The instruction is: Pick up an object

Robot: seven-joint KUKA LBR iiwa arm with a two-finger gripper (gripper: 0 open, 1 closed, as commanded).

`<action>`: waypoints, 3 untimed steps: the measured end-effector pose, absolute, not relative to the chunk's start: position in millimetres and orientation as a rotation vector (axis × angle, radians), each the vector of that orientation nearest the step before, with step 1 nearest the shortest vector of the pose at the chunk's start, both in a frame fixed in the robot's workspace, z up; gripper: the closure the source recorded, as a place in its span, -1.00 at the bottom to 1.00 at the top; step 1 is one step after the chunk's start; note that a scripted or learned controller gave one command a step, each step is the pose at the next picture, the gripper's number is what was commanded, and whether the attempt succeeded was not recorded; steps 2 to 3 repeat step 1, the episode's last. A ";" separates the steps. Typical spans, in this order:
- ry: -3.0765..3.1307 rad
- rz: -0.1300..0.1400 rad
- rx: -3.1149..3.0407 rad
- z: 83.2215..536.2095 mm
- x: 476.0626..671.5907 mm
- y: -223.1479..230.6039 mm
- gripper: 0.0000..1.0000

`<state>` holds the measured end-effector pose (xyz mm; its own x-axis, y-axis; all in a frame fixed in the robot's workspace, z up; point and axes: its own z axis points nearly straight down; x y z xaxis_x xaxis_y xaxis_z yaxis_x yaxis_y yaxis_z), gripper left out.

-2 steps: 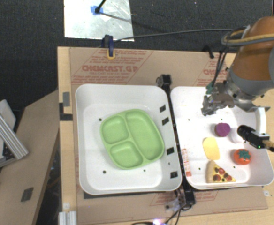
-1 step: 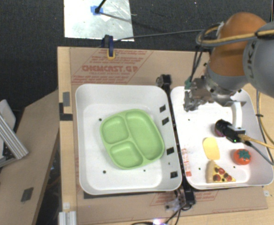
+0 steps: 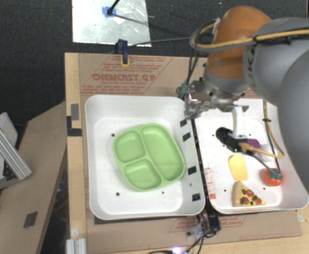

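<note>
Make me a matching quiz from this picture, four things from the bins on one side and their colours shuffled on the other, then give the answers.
Things:
1. divided plate
2. pizza slice
3. tomato
4. cheese block

Colours:
A. orange-red with a green stem
B. plain yellow
C. light green
D. tan with red spots

Pairs: 1-C, 2-D, 3-A, 4-B

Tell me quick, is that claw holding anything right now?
Claw: over the divider between the two bins, at the back; whether it is open or closed cannot be told, and nothing is seen in its grasp.
</note>
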<state>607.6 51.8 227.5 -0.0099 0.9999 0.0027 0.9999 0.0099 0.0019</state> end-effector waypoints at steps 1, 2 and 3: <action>-2.232 -0.006 -2.212 217.5 635.7 103.5 1.00; -2.232 -0.006 -2.212 217.5 635.7 103.5 1.00; -2.232 -0.006 -2.212 217.5 635.7 103.5 1.00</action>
